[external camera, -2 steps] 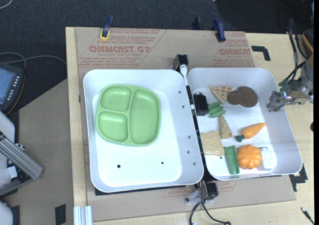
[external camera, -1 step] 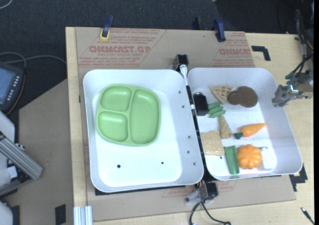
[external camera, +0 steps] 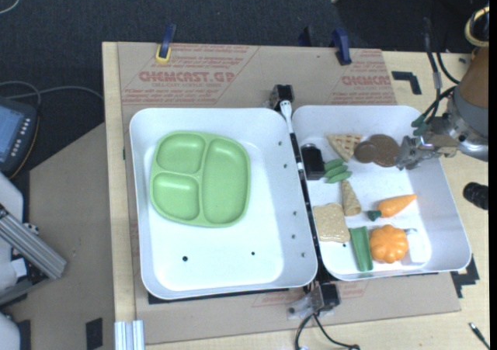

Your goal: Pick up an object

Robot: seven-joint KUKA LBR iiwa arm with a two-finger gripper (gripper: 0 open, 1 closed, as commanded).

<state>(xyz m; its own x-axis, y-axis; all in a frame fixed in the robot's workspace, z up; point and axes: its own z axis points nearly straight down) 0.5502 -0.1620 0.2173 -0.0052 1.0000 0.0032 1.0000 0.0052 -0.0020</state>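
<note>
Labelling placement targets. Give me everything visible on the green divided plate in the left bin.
The green divided plate is pale green with a matte, plastic look and a rounded-square outline. Raised ridges split it into three compartments: two smaller ones stacked on the view's left, and one long one on the right. All three hold nothing. It lies flat, right way up, on the floor of the left bin, in that bin's upper half and slightly rotated against its walls. Only the bin floor touches it.

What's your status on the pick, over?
Gripper low in right bin, beside brown round piece. Nothing visibly held. Carrot, pumpkin nearby, untouched.
</note>
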